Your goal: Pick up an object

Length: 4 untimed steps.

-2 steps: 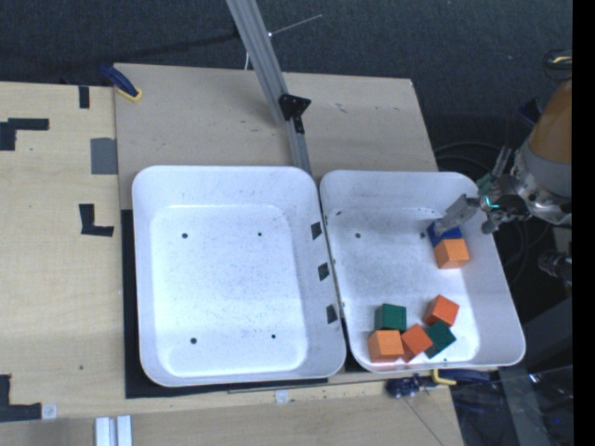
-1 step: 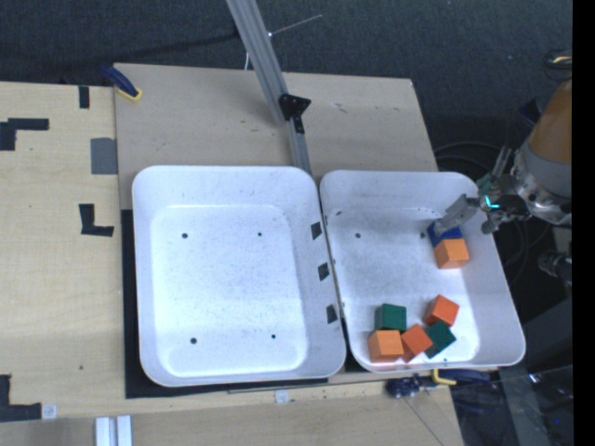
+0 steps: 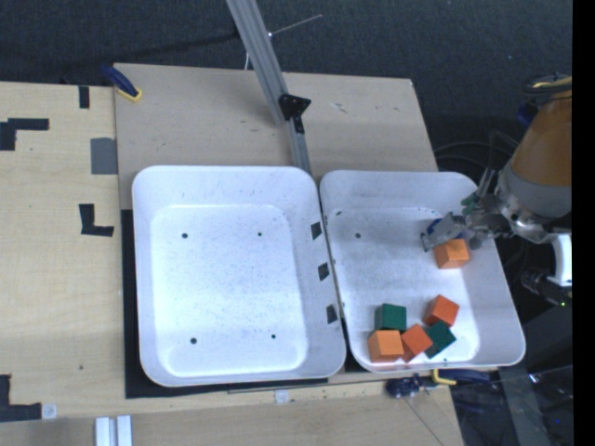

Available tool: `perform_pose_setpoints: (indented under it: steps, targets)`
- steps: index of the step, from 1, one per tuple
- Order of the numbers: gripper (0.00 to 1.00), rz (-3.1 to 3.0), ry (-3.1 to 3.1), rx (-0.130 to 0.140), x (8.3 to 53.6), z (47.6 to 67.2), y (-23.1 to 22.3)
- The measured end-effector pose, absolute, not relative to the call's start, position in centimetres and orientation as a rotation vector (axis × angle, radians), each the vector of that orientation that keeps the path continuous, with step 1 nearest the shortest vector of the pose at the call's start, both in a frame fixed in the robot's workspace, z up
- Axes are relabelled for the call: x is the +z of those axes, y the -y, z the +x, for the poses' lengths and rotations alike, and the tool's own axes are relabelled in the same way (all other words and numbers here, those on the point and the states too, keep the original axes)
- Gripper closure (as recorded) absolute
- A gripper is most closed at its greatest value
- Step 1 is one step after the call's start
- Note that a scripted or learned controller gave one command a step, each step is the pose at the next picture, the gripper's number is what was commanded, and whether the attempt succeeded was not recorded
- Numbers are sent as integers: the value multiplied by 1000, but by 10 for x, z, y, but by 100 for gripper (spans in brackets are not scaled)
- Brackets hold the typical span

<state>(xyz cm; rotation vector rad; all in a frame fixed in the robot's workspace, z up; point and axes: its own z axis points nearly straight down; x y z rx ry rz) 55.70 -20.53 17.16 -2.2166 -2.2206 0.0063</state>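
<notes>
Orange block [image 3: 452, 254] just below jaws [image 3: 439, 237] | right bin [image 3: 409, 189] | jaws' opening unclear

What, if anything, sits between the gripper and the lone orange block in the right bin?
Nothing visible does. The gripper is right at the lone orange block, near the right bin's far side. The other blocks cluster at the bin's near edge, well apart.

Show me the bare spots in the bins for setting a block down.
The left bin floor is bare. In the right bin, the strip between the gripper and the divider is free. Its near corner is crowded with blocks.
</notes>
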Motion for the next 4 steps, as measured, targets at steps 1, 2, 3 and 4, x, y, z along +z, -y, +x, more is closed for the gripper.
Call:
perform_pose_setpoints:
  steps: [1, 2, 3, 4]
  targets:
    - [0, -2229, 2230, 3, 118, 552, 202]
    - [0, -2234, 2236, -8, 114, 556, 204]
    - [100, -2235, 2239, -9, 124, 557, 204]
    - [100, -2222, 2227, -4, 188, 559, 202]
